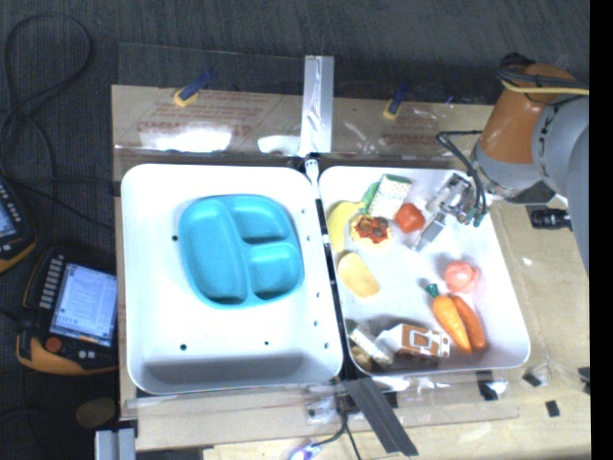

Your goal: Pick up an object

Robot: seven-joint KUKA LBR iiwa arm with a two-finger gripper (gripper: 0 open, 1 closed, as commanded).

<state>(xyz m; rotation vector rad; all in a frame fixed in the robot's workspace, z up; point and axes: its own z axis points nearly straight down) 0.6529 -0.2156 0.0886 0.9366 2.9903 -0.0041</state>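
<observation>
Dark grey carpet-looking floor all around, and a tan bench (134,113) on it with clear plastic sheeting taped over the back part. Two white bins sit side by side on the bench: the left bin (153,353) holds a blue divided plate (239,247), and the right bin (503,300) has all the small stuff. The arm (536,132) reaches in from the right, and its gripper (433,230) hangs over the upper middle of the right bin, pointing down and to the left — can't tell how its fingers are set from this angle. Just left of it is a red tomato (409,217), with a green-and-white carton (388,195) above that and a banana (340,220) by the bin's left wall. The carrot (450,320) lies lower right, long axis running diagonally, its green end pointing up-left — fat orange body toward the bottom right.
</observation>
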